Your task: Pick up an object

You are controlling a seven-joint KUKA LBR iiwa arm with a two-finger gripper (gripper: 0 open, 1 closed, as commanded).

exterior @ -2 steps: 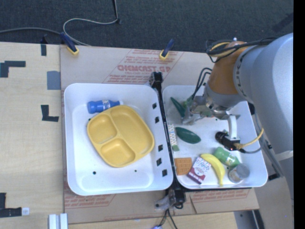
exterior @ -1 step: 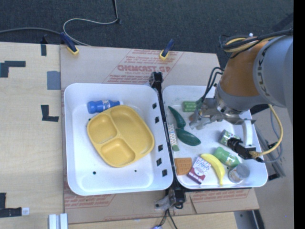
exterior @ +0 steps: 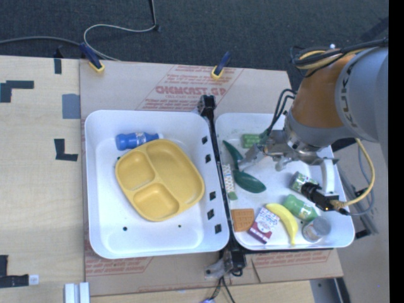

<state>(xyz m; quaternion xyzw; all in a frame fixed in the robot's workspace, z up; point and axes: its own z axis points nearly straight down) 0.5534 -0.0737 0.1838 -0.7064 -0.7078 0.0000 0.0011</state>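
Camera view: 2 white bins on the worktop. Left bin [exterior: 101,232] holds a yellow divided tray [exterior: 159,178] in its middle and a blue bottle [exterior: 134,139] by its far edge, touching the tray's rim. Right bin [exterior: 344,235] holds the clutter: green spoon [exterior: 243,172] near its left wall, banana [exterior: 285,219] toward the near edge, a small red-and-white packet [exterior: 262,225] just beside the banana, a brown square cracker [exterior: 242,218] near the near-left corner, a green can [exterior: 298,206] and a second can [exterior: 302,183] near the right wall, a silver lid [exterior: 315,229] at the near-right corner, and a green item [exterior: 250,140] toward the far edge.

Gripper [exterior: 273,153] sits low over the far half of the right bin, between the spoon and the cans. Fingers look spread apart with nothing visible between them; nothing is lifted. Everything rests on the bin floor.

Progress judgement: early, reach stage only. Left to do: close on 1 object, likely the spoon or the far green item as the nearest, then lift clear. Crowding raises the risk of a miss.
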